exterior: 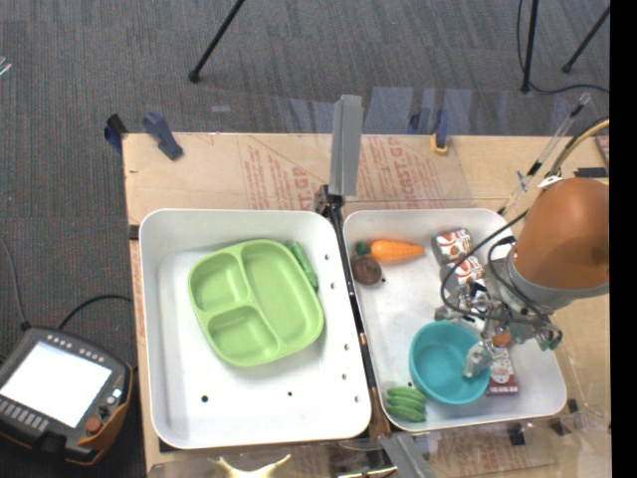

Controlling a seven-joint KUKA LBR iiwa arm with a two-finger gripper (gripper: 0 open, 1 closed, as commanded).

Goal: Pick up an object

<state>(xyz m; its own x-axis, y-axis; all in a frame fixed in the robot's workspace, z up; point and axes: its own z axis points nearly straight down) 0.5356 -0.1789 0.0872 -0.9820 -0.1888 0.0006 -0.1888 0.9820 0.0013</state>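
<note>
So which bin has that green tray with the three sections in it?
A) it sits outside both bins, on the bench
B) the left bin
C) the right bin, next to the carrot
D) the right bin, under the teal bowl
B: the green divided tray lies flat in the left bin, while the carrot and the teal bowl are in the right bin.

Grey arm point(542, 287), orange band, black cables.

Green divided plate point(257, 302) looks smooth, matt plastic; teal bowl point(445, 362) glossy plastic; white bins point(169, 237) smooth; counter point(249, 162) bare printed board.
</note>
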